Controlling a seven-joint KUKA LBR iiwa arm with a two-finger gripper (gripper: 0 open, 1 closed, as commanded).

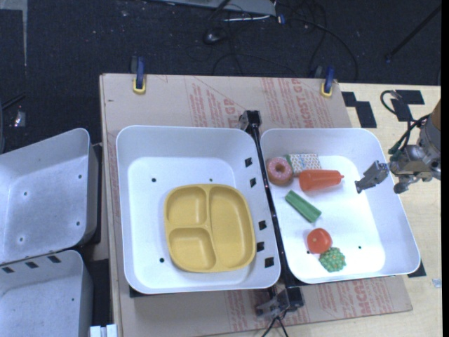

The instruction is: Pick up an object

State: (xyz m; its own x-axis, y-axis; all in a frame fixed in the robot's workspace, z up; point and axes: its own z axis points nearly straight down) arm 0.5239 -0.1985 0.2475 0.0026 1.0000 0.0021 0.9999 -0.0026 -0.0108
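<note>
pincer: the pincer (384,176) sits over the right bin's (393,248) right side, near the rim. It looks spread apart with nothing between the tips, so it's released as far as I can make out.

arm: comes in from the right edge, only the wrist end is visible.

left bin: the left bin (140,160) has a yellow divided tray (209,227) in it, three compartments, nothing in any of them.

right bin stuff: all bunched along the left half. Pink donut (280,170) up top, patterned block (304,162) just beside it, orange carrot (320,180) lying sideways right below the block, green stick (303,206) on a slant under that, then a red tomato (318,240) touching a green broccoli (332,259) near the front.

best pick imo: the carrot. It's the closest thing to the pincer and its tapered end points that way.

how it'll handle: looks like toy food, so my guess is light, hard plastic and kinda slick. It could roll or squirt out if pinched near the pointy end.

where to grab: across the fat middle, fingers square to its long axis.

watch out: the block sits really close behind the carrot, so there's not much room for a finger on that side.
</note>
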